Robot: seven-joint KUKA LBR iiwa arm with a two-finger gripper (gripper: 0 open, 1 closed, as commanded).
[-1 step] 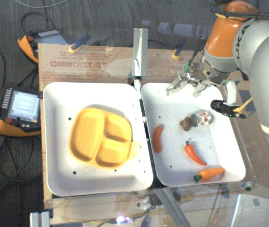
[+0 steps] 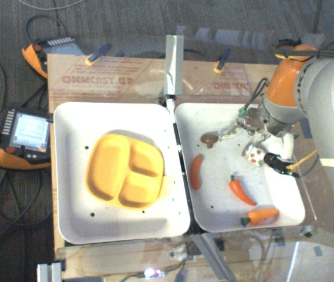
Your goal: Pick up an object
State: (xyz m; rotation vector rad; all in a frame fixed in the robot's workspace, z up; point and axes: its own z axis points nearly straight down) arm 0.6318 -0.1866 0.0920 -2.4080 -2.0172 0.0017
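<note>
In the right bin [image 2: 213, 216] lie several small toy foods: a brown spoon-like piece [image 2: 211, 138] near the bin's upper middle, an orange sausage [image 2: 196, 171] along its left wall, a red-orange chili pepper [image 2: 241, 191] with a green stem near the centre, and a carrot [image 2: 260, 216] at the lower right corner. A small white object with coloured spots [image 2: 254, 154] sits toward the bin's right side, just beneath the gripper [image 2: 259, 141]. The gripper hangs over that spotted piece at the upper right of the bin; how far its fingers are spread, and whether anything sits between them, cannot be told from this angle. The grey arm with its orange band [image 2: 287, 81] reaches in from the right. The left bin [image 2: 73, 216] holds a yellow divided tray [image 2: 127, 170] with three compartments. A teach pendant [image 2: 23, 138] lies on the floor to the left of the bench.
</note>
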